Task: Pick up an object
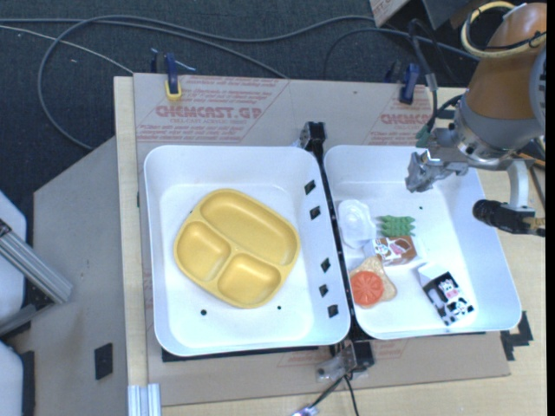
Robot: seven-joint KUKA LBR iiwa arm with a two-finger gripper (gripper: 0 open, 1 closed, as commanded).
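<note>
Overhead, jaws (422,177) above right bin (486,319), nothing gripped.

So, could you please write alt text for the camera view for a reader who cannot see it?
A grey robot arm's tool hangs over the right bin, above small toy foods: a tomato slice, green piece and black-and-white block. The left bin holds a yellow divided tray.

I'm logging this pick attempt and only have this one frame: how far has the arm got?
Done: the gripper is over the right bin, near its back edge. In hand: nothing shows between its fingers. Left: the whole pick. The tomato slice, green piece, white object and black-and-white item all lie on the bin floor; the yellow tray sits in the left bin.
</note>
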